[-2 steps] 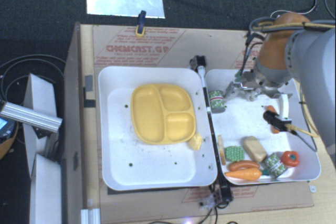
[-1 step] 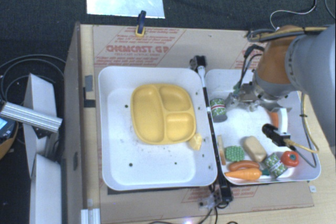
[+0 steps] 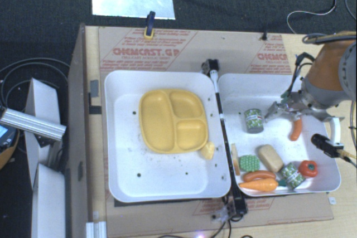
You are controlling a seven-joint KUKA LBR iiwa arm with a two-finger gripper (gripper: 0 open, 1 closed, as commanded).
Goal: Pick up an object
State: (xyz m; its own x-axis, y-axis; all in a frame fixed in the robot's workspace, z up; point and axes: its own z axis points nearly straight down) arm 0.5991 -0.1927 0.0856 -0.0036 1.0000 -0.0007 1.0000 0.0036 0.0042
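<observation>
Whether the jaws of the gripper (image 3: 285,109) are open or closed cannot be told; it hovers in the right bin (image 3: 262,86) between a green can (image 3: 253,120) and a small orange carrot (image 3: 296,129), toward the bin's right edge.

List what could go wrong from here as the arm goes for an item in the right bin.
1. The gripper sits between the green can and the small orange sausage; closing there may knock either one aside rather than grip it.
2. The bread roll, carrot, tomato and second can crowd the near corner, so a pick there could drag neighbours along.
3. The sausage lies close to the right bin wall, which leaves little finger room.
</observation>
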